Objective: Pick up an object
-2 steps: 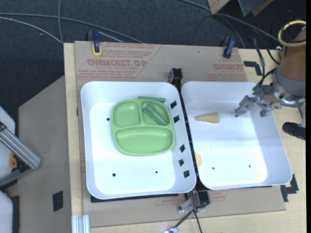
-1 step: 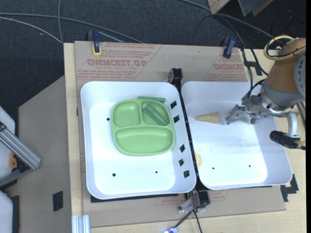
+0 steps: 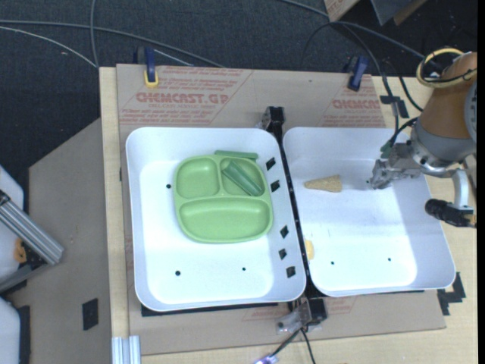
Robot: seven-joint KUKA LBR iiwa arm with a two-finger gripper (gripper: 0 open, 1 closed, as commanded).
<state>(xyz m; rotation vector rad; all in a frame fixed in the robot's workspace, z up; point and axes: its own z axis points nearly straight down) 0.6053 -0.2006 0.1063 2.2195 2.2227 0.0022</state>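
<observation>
A tan wedge-shaped piece (image 3: 324, 183) lies in the right bin (image 3: 409, 268), near its upper left part. My gripper (image 3: 378, 177) hangs low over the same bin, a short way to the right of the wedge and apart from it. A green divided plate (image 3: 223, 217) rests in the left bin (image 3: 204, 283), with a darker green piece (image 3: 242, 175) lying in its upper right compartment. A small yellow bit (image 3: 309, 249) sits at the right bin's left wall.
The arm's grey body with its orange band (image 3: 449, 105) rises over the right bin's far right side. Black clips (image 3: 274, 180) line the divider between the bins. Cables and blue clamps (image 3: 151, 73) lie along the board's back edge.
</observation>
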